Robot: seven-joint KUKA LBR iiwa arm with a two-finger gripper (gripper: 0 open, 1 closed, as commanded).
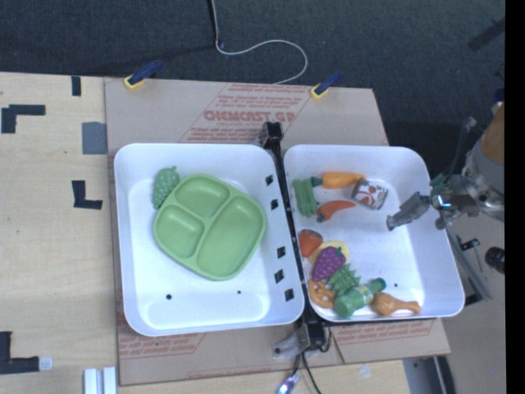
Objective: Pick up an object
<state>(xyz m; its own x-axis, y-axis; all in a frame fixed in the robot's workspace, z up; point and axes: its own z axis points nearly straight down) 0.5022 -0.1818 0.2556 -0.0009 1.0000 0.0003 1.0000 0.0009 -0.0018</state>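
The right bin (pixel 410 164) holds several toy foods along its left side and front. At the back lie an orange carrot (pixel 341 179), a small red-and-white can (pixel 370 194), a green pea pod (pixel 304 195) and an orange-red chili (pixel 335 210). Toward the front lie a red tomato (pixel 309 242), purple grapes (pixel 327 263), a green vegetable (pixel 353 295) and an orange squash (pixel 394 305). My gripper (pixel 408 213) hangs over the right part of this bin, just right of the can, with nothing visible in it.
The left bin (pixel 131 245) holds a green divided plate (pixel 210 226) and a green bunch of grapes (pixel 165 185) at the plate's back left. Black clips (pixel 284 245) join the bins along the middle. A white cable (pixel 246 48) lies behind the bench.
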